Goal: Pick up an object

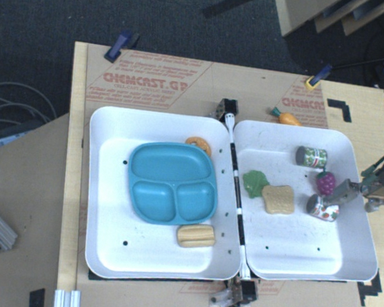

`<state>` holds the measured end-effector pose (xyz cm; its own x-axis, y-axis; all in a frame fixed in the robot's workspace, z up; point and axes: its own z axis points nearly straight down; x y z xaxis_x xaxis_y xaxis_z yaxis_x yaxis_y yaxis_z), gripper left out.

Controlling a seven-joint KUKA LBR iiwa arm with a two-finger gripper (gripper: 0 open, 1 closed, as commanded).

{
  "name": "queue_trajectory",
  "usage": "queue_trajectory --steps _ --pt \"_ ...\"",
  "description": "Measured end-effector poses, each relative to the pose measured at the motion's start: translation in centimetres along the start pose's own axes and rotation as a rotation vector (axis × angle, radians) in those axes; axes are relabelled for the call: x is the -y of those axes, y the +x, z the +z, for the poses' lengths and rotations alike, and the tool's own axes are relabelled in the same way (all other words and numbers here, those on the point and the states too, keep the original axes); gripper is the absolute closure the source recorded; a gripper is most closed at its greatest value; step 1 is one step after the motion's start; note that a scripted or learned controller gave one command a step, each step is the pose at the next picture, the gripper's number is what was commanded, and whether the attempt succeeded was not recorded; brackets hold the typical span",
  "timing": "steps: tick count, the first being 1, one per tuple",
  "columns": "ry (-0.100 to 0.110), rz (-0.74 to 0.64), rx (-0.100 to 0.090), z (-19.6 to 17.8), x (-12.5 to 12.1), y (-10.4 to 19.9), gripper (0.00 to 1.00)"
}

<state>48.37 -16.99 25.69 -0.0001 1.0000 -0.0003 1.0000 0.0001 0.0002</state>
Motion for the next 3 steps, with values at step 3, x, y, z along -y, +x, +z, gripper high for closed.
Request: queue_trajectory --steps 3 --pt "-0.006 -0.001 0.000 17.0 -12.7 3.2 0.00"
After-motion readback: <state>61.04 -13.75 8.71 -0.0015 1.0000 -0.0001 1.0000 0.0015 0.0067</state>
